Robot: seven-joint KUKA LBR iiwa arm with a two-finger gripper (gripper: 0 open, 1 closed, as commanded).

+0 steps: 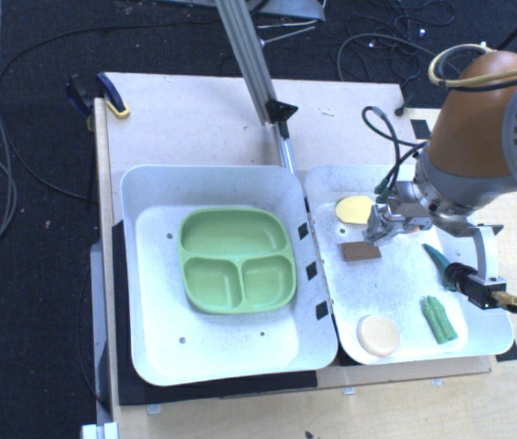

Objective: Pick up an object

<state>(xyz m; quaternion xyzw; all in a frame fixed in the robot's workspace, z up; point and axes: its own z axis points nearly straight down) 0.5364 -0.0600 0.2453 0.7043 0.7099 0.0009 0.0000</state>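
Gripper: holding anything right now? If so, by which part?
Cannot be told. The gripper is low in the right bin, just above the brown block and beside the yellow piece; nothing shows between its fingers.

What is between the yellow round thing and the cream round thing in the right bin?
In the camera view, a small flat brown block lies between the yellow round piece and the cream round disc, nearer the yellow one. Below it is bare white bin floor.
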